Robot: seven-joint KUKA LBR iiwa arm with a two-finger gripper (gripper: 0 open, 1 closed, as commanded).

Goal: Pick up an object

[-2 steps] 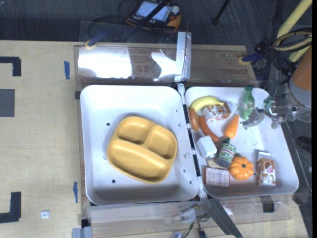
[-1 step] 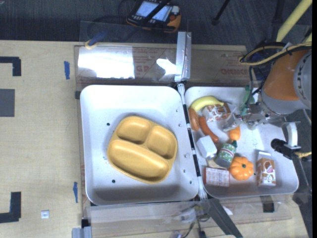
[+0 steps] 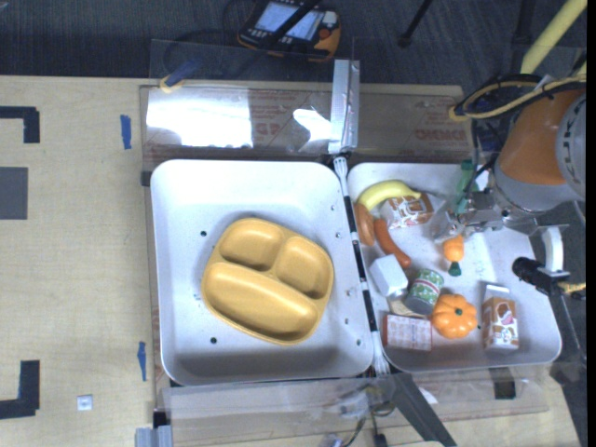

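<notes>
In the camera view, the grey arm [image 3: 549,147] enters from the right, its orange band showing above the wrist, and bends down over the upper right part of the right bin [image 3: 540,343]. The tool [image 3: 463,223] hangs low at the end of the wrist, just above a small orange piece with a green end [image 3: 453,252] that lies on the bin floor. Whether the tool grips anything cannot be told, as its tip is small and blurred against the white bin.

The right bin holds the loose things: a yellow banana [image 3: 386,193] at the top left, a small carton [image 3: 410,212] beside it, a carrot [image 3: 386,240] slanting along the left wall, a white block [image 3: 388,274] below that, a green can [image 3: 426,290], a small orange pumpkin [image 3: 453,315], a red and white packet [image 3: 408,332] at the near edge, and a juice box [image 3: 500,318] to the right.

The left bin [image 3: 177,250] holds a yellow divided tray [image 3: 267,277] lying tilted near its middle. Both bins sit side by side on the tabletop [image 3: 65,250].
</notes>
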